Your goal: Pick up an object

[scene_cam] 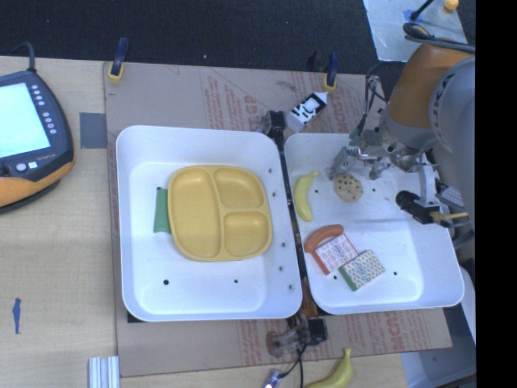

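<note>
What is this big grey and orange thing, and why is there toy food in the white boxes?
That is a robot arm, seen by one camera looking down from above. It reaches in from the right, and its tool hovers by a toy cookie, trying to pick something up. The right bin also has a small banana, a sausage and two little packets. The left bin has a yellow divided plate. I can't tell if it holds anything.
</note>
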